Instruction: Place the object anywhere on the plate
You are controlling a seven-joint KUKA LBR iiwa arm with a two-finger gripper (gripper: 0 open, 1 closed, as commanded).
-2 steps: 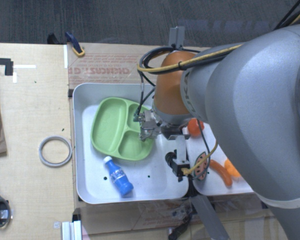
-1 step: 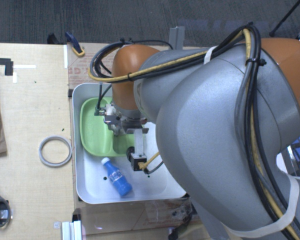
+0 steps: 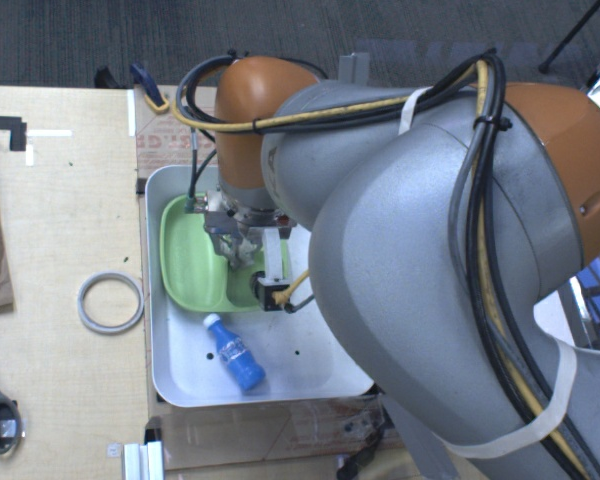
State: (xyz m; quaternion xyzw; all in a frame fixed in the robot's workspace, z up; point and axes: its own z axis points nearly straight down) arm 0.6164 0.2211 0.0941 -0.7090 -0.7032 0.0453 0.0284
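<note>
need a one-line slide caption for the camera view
KUKA arm's gripper poised over the green plate in a white bin, with a blue bottle lying on the bin floor beside the plate.

We see a light green plastic plate, smooth with a soft sheen. The shallow white plastic bin looks smooth and semi-matt. The small blue plastic bottle has a glossy, translucent body and a white cap. The pale wooden benchtop is matt, with fine grain. On it we see a grey ring that looks like dull metal. The grey arm casing is smooth satin; its orange band is glossier. The black cables look rubbery.
</note>
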